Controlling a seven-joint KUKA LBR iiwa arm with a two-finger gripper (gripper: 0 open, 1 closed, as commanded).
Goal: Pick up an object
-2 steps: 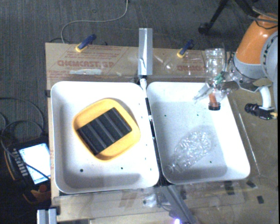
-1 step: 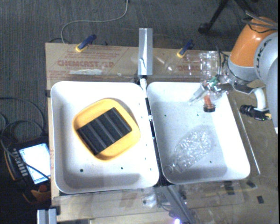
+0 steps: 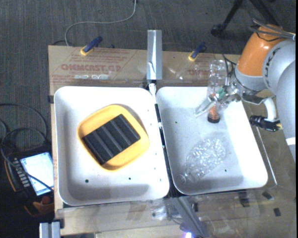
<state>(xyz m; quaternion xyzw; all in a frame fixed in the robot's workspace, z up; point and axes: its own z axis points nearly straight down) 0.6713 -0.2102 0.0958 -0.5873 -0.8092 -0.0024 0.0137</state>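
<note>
Here our pincer (image 3: 214,104) hovered above the right bin (image 3: 253,167); we couldn't tell its state. The clear plastic bottle (image 3: 204,157) lay nearer the bin's front; lowering squarely over it seemed wisest.

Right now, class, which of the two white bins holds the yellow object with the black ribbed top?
The left bin. The yellow object lies there; the right bin holds a clear crumpled plastic item instead.

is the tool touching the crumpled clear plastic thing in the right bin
Apart. The camera view shows the tool near the back of the right white bin, with bare bin floor between it and the crumpled clear plastic piece nearer the front.
</note>
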